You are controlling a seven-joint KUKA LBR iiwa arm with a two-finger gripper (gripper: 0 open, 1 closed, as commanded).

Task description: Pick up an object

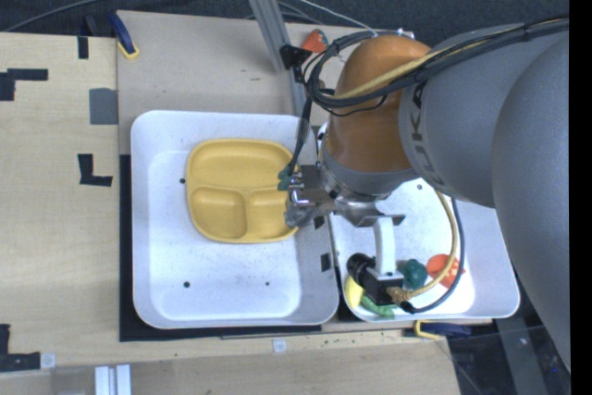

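Your grey arm reaches in from three o'clock, its orange band above the wrist, the claw pointing toward nine o'clock.

I saw a plain mustard-yellow plate beside the jaws, in a white bin flecked with dark specks. On the jaws' far side, a teal piece sat in another white bin.

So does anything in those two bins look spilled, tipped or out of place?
Nothing stands out. The yellow plate lies right way up in the left bin, and a few small toys sit bunched near the front edge of the right bin.
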